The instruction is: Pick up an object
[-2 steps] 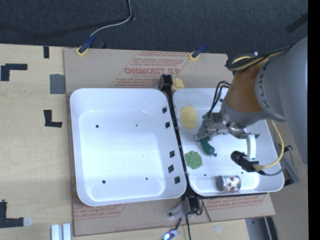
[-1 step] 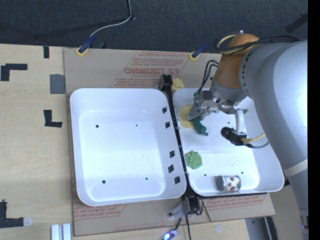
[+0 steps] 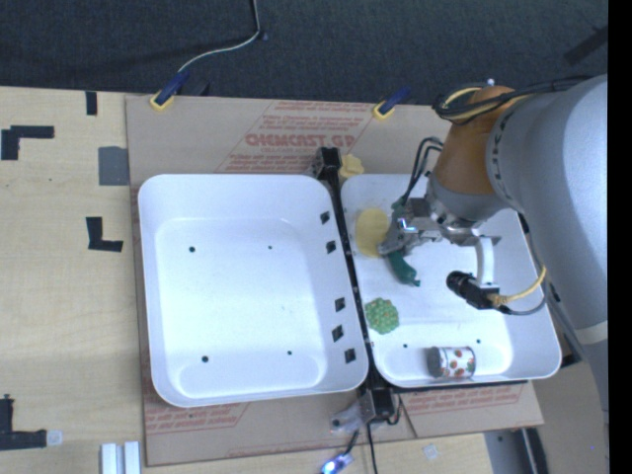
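One gripper [image 3: 403, 240] above teal object [image 3: 404, 268], long axis diagonal; finger state unclear

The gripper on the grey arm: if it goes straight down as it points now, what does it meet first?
Probably the small dark green object lying on the right white bin's floor, just under the gripper; depth is hard to judge from this slanted view.

Dark green object [image 3: 403, 268] in the right bin [image 3: 513, 358], beneath the tool [image 3: 400, 247].

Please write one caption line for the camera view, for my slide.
Robot hand low in the right bin, over a dark green object beside a pale yellow one.
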`<state>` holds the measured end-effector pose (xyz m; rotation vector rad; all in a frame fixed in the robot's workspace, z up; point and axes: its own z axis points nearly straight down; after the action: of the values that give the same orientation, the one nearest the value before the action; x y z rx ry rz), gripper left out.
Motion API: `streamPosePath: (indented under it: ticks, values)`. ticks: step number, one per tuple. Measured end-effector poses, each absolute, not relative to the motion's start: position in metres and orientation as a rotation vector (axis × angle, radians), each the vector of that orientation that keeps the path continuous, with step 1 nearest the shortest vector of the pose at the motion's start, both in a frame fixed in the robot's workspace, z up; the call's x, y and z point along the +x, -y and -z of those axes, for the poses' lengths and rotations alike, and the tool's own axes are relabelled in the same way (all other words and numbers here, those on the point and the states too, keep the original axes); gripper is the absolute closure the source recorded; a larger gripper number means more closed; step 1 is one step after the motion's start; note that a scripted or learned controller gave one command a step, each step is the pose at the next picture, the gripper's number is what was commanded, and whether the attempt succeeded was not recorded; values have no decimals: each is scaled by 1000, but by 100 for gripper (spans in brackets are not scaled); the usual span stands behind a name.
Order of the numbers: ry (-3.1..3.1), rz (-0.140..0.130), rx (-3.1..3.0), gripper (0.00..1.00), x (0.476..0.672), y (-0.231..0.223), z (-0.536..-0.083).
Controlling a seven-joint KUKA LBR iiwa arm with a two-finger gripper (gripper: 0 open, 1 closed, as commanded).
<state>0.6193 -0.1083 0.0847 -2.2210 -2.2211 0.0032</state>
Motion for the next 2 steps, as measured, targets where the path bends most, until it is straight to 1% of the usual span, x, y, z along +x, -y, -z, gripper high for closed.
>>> streamPosePath:
  ticks: [1, 2]
  values:
    - [2218, -5, -2220, 100, 574, 101, -120]
    - [2220, -4, -2219, 100, 560, 102, -127]
